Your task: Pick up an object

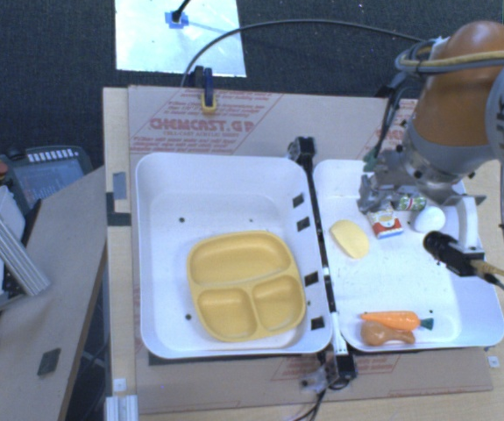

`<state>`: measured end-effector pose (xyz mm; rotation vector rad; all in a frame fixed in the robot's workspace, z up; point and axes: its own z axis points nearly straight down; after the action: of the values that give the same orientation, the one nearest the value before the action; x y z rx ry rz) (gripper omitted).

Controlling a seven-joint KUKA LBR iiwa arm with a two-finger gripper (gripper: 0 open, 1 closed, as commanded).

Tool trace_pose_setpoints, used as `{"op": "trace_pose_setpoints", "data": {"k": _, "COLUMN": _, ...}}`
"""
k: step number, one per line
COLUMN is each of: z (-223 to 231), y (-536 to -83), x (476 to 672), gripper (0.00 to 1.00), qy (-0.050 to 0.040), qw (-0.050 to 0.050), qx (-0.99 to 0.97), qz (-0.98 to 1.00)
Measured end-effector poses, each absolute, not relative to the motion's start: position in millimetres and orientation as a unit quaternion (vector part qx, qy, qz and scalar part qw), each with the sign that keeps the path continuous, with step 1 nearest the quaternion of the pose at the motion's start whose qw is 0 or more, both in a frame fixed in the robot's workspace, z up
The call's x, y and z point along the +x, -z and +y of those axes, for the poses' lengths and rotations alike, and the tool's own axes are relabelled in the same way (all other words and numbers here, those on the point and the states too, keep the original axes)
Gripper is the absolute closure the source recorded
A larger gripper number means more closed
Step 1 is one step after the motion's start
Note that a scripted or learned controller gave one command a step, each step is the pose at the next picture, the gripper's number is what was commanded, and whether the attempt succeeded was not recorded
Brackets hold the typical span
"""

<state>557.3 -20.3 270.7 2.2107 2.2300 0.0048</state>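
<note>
Currently the pincer [376,198] sits low in the right bin [409,274], at its far end, just over a small red-and-white carton [386,224]; whether its fingers are wide or narrow I cannot tell (grey metal blurs together there), and nothing shows between them. Candidates all lie in the right bin: the carton, a white egg-like ball [428,218] just beside it, a small green-and-white item [412,203] partly under the wrist, a pale yellow oval piece [350,239] near the divider, and at the near edge a toy carrot [397,321] touching a tan lumpy piece [385,334]. My read: the carton is the closest target. To do it well, centre the fingers across its short sides, descend square to the bin floor, close only once both fingers flank it, and avoid nudging the ball, which would likely roll. Carton: boxy, flat faces, probably easy to clamp. Ball: smooth, round, slippery. Carrot: tapered, glossy plastic look. Left bin [173,226] holds a yellow three-compartment tray [244,283], matte, rounded corners, too broad to pinch except at a rim.
</note>
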Motion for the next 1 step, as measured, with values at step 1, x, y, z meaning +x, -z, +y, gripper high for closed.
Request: {"op": "trace_pose_setpoints", "data": {"k": 1, "z": 35.4, "y": -269.5, "x": 577.3, "gripper": 1.0, "qy": -0.0017, "qw": 0.001, "qx": 0.704, "qz": 0.711}}
